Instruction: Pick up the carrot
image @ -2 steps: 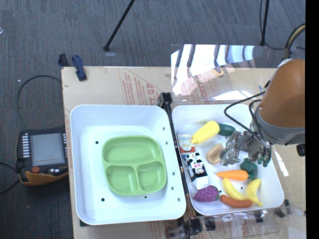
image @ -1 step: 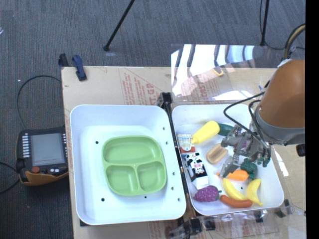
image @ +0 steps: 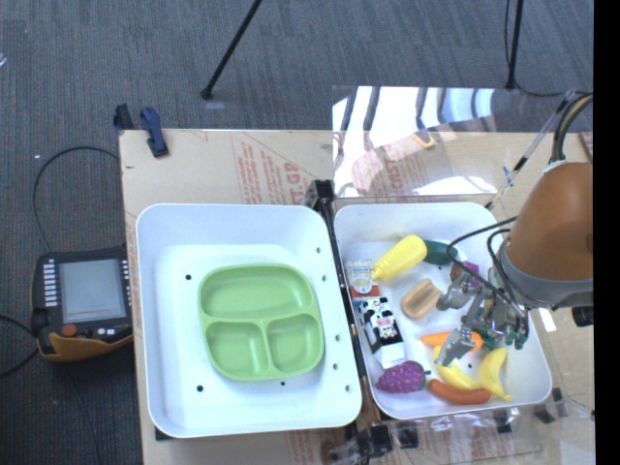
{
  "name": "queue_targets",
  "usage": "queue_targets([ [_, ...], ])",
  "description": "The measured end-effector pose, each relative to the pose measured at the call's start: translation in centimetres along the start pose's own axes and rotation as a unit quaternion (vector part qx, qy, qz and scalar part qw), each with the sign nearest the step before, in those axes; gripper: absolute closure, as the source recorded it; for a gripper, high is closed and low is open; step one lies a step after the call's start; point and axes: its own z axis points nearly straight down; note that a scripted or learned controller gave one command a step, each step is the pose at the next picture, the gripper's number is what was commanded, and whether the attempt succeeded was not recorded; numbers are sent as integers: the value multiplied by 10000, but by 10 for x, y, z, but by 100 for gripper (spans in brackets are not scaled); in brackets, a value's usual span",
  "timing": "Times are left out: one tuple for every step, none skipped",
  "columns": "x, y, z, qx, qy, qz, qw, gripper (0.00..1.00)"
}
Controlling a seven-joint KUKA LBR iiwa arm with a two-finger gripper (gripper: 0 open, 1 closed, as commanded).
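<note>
The carrot point(image: 438, 338) is a small orange piece lying on the floor of the right bin point(image: 387, 223), near its middle. Its right end is hidden under my gripper point(image: 465, 340). The gripper hangs low in the bin, directly over that end of the carrot, with the grey arm and orange band point(image: 552, 226) reaching in from the right. The gripper body hides where it meets the carrot, so I cannot see whether it touches it.
Around the carrot lie a tan bread piece point(image: 419, 299), a yellow corn cob point(image: 402, 256), a cow-print carton point(image: 380, 323), purple grapes point(image: 402, 377), a banana point(image: 496, 372) and a red-orange sausage point(image: 455, 392). The left bin point(image: 165, 260) holds a green divided plate point(image: 260, 320).
</note>
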Motion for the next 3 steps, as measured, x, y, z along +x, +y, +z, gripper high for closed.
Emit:
queue_targets([
  [24, -18, 67, -14, -17, 1161, 9932, 0],
  [24, -16, 59, -22, 7, 1150, 9934, 100],
  [24, -16, 53, -27, 42, 1147, 9934, 100],
])
